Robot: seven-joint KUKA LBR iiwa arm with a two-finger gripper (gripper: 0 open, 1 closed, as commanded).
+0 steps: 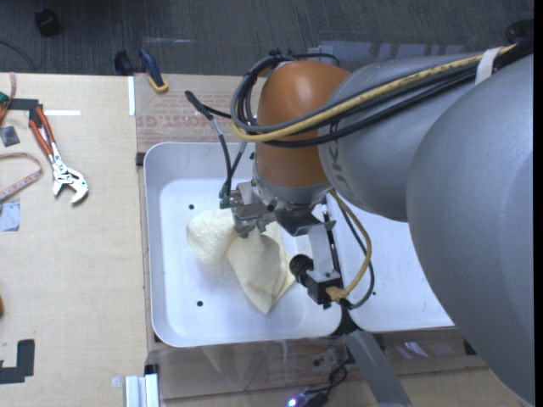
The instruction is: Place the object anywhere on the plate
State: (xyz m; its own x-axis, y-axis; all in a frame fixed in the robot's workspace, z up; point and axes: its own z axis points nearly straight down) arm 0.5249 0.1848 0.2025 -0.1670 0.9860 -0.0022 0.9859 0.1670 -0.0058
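A: How far along was the job at that point?

B: Early, by my reading. The pale cloth (246, 257) lay crumpled on the floor of the left bin (165, 253), partly under the end effector (248, 220). I could make out no plate for it to go on, so the placing itself looked undone.

A: Was the end effector holding it?

B: I couldn't tell. It sat right over the top of the cloth, perhaps touching it, but the wrist and cables (246, 113) hid the tip, so whether it stood wide or narrow wasn't visible. I wouldn't call that a hold.

A: What about room to move?

B: The cloth sat near the middle of the bin, apart from the left and near walls, with bare white floor on those sides. The right side was crowded by the arm (424, 142) itself, which covered most of the right bin (399, 295). A wrench (64, 172) lay on the wooden surface (76, 295) well to the left, clear of everything.
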